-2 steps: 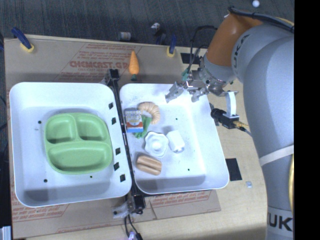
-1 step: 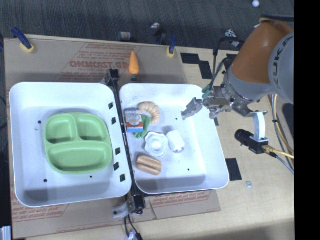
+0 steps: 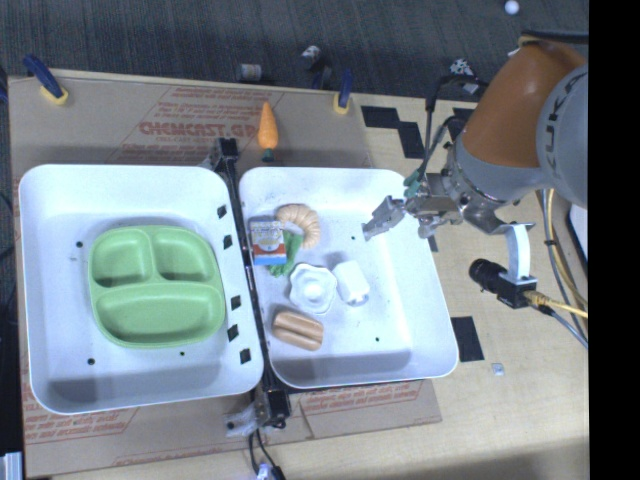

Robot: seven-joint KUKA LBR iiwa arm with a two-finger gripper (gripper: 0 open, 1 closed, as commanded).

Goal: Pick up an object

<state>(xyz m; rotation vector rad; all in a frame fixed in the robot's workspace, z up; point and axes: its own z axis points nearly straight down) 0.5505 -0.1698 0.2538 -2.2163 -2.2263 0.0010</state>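
Left white plastic bin (image 3: 50, 298): a pale green three-compartment plate (image 3: 155, 284) sits at its centre, lying flat.

Orange carrot-shaped toy (image 3: 267, 126) lies on the cardboard sheet (image 3: 150, 118) outside the bins, at 12 o'clock from the seam between them.

Right white plastic bin (image 3: 420, 318) carries the loose items, all bunched in its left half:
- small printed packet with a red and white label (image 3: 266, 238), hard against the left wall, a green piece (image 3: 291, 251) poking out at its 3 o'clock
- tan curled croissant-like toy (image 3: 300, 219), at 1 o'clock from the packet, touching the green piece
- white round cup-like piece (image 3: 313, 288), near bin centre
- small white cylinder (image 3: 352, 282), just beside the cup at 3 o'clock
- brown hot-dog-shaped toy (image 3: 298, 329), at 6 o'clock from the cup, lying flat near the front wall

Grey two-finger gripper (image 3: 385, 215) hangs over the right bin's 2 o'clock area, near the right wall, tips pointing toward 9 o'clock. Nothing between the fingers; can't tell how far apart they are from this angle. It's well apart from the item cluster; nearest is the white cylinder, at about 7 o'clock from the tips.

Grey arm with orange band (image 3: 525, 103) enters from 3 o'clock, over the bench edge.
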